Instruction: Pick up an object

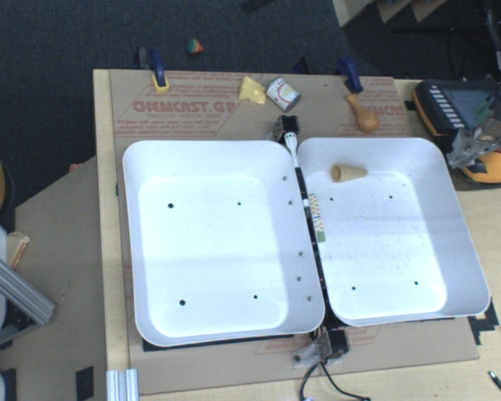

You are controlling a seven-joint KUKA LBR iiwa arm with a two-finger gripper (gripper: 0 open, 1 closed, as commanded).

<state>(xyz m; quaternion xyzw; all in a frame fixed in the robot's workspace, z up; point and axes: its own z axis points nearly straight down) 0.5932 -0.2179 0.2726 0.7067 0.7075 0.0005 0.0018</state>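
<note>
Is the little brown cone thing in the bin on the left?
No, the brown cone lies in the right bin, near its far edge.

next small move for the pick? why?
Probably bring the arm in over the right bin and line up above the small tan cone-shaped piece near its far edge. It looks like the one loose object lying in either bin. The yellow piece, small box and wooden piece sit outside, on the board behind the bins.

Arm: nothing sure to report.
At 3 o'clock, a small grey metal piece (472, 146) sits beside an orange part (494, 170); whether either belongs to the arm is unclear.
</note>
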